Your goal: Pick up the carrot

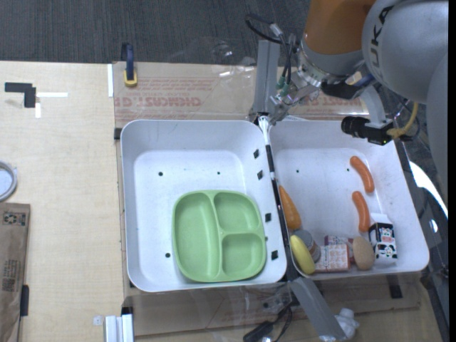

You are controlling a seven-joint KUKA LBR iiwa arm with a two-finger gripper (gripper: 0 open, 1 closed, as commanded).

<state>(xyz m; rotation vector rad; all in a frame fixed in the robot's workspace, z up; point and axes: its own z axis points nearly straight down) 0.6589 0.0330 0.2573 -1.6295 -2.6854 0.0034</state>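
The carrot [288,207] is a short orange taper lying against the left wall of the right bin [324,155], pointing toward the front. My gripper [266,120] hangs over the back left corner of that bin, right at the divider between the two bins. It is well behind the carrot and apart from it. The grey arm with its orange band [342,13] reaches in from the upper right.
Two orange-red sausages [362,174] [361,209] lie at the right of the right bin. Along its front sit a yellow fruit [301,255], a grey can [303,238], a pink box [333,254], a brown egg-shaped thing [363,253] and a small milk carton [383,240]. A green divided plate [219,235] lies in the left bin [142,191].
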